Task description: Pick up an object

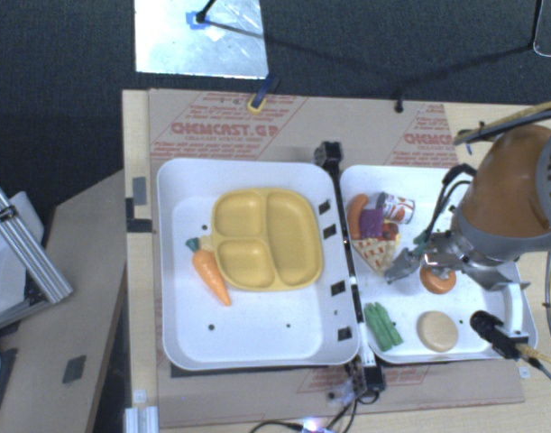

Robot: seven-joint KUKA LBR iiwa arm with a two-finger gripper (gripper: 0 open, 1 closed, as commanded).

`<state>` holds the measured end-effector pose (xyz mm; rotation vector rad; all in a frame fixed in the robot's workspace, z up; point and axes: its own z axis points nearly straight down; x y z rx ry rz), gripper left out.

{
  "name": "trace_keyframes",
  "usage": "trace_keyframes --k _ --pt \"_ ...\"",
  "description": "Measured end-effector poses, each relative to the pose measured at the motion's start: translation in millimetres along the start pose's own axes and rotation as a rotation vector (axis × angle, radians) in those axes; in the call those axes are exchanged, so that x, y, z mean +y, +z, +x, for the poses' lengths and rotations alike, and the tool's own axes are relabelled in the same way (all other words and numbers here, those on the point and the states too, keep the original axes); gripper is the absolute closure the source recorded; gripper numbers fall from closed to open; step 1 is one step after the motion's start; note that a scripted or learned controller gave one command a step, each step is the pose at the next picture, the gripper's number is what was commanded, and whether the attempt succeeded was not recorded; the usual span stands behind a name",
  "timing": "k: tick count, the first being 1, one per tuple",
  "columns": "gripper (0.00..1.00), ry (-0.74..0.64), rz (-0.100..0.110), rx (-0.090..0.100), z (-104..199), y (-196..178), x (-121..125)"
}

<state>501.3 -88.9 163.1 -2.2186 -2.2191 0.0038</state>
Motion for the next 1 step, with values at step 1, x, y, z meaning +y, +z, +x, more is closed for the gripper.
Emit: trace_keyframes --k 1 --pt "0.00 0.000 -0.001 0.000 -3.0 42.6 0.1"
